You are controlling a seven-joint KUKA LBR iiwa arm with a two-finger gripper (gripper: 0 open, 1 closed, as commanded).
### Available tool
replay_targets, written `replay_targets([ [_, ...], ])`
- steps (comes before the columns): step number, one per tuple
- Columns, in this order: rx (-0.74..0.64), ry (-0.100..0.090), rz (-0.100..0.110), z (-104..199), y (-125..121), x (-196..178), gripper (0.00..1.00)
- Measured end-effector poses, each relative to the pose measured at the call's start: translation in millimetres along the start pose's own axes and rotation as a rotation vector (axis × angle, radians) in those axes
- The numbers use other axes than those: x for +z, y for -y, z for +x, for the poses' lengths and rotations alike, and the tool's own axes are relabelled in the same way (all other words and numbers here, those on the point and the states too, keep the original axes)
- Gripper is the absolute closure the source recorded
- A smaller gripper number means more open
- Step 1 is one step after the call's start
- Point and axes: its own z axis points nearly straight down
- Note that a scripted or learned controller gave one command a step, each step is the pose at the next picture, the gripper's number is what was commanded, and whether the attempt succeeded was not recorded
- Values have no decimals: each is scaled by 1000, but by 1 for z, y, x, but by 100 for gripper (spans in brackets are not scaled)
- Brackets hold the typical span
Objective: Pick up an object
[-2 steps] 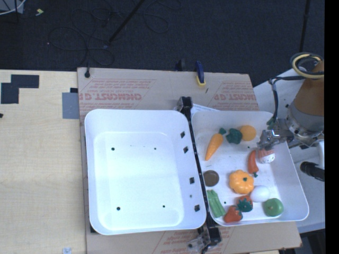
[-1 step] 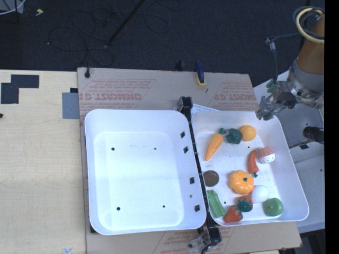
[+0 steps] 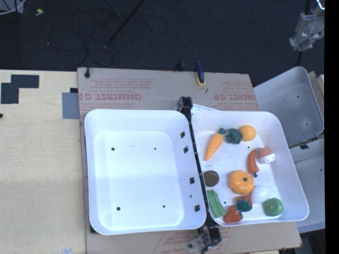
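Observation:
The right bin (image 3: 283,142) holds several toy foods. Near its far side lie an orange carrot (image 3: 213,145), a dark green broccoli piece (image 3: 232,135) and an orange fruit (image 3: 247,133). A red and white piece (image 3: 261,157) rests toward the right wall. In the middle are a brown disc (image 3: 211,178) and an orange pumpkin (image 3: 241,181). Along the near wall lie a green pod (image 3: 215,202), a red strawberry (image 3: 233,214), a white egg (image 3: 260,193) and a green lime (image 3: 273,207). My gripper (image 3: 306,33) hangs high at the top right, far from both bins.
The left bin (image 3: 95,168) stands beside the right one, joined at a black hinge strip (image 3: 192,163). Both rest on a cardboard sheet (image 3: 132,91) over the wooden bench. A grey metal plate (image 3: 288,102) lies right of the bins.

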Motion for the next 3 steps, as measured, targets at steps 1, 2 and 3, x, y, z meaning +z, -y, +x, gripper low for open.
replay_targets([
  [1,7,-1,15,-54,1,3,100],
  [2,5,-1,15,-97,1,3,100],
  [3,4,-7,28,-93,8,355,100],
])
